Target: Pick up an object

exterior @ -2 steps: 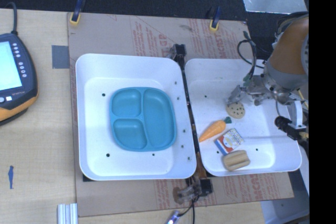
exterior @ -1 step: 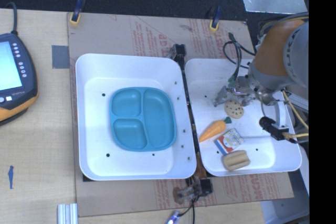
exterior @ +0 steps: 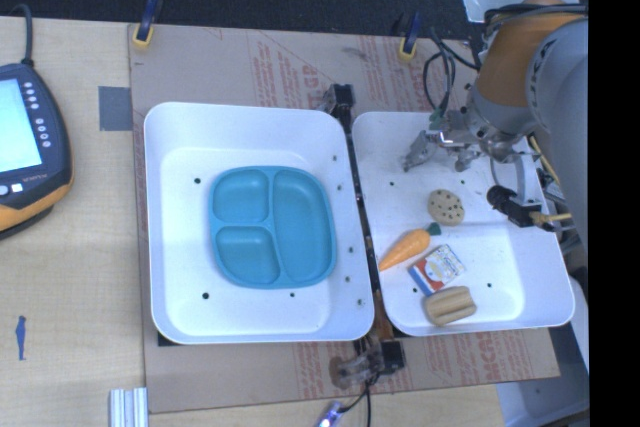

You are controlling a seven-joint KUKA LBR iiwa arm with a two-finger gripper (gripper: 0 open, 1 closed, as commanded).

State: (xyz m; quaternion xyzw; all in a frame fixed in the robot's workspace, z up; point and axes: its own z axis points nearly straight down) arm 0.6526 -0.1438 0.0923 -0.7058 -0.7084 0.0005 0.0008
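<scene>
Nearest the camera, at the bottom edge of the tabletop [exterior: 90, 265], sits a black clamp fitting [exterior: 365, 362] below the seam between the two bins.

Left bin [exterior: 180, 310]: white, shallow, holds a blue divided plate [exterior: 272, 226] with three compartments, lying flat and roughly centred.

Right bin [exterior: 540, 300]: white, shallow, edge touching the left bin along the seam. Contents, front to back:
- tan bread-like block [exterior: 448, 305], near the front wall
- small white packet with red and blue print [exterior: 436, 269], just behind the block, close to touching it
- orange toy carrot [exterior: 405, 248] with green top, lying tilted, its tip pointing toward the seam, just left of the packet
- round speckled cookie [exterior: 446, 206], apart from the carrot, toward the bin's middle

Gripper [exterior: 440, 155] is over the back part of the right bin, behind the cookie and apart from it. Its metal fingers [exterior: 417, 156] stand spread apart with nothing between them. Grey arm with orange band [exterior: 520, 50] enters from the right; black cables loop beside the wrist.

Other items: brown cardboard sheet [exterior: 240, 65] under both bins, held at the back by two blue-and-yellow clips [exterior: 147, 21]; a teach pendant [exterior: 28, 145] at the far left of the tabletop.
</scene>
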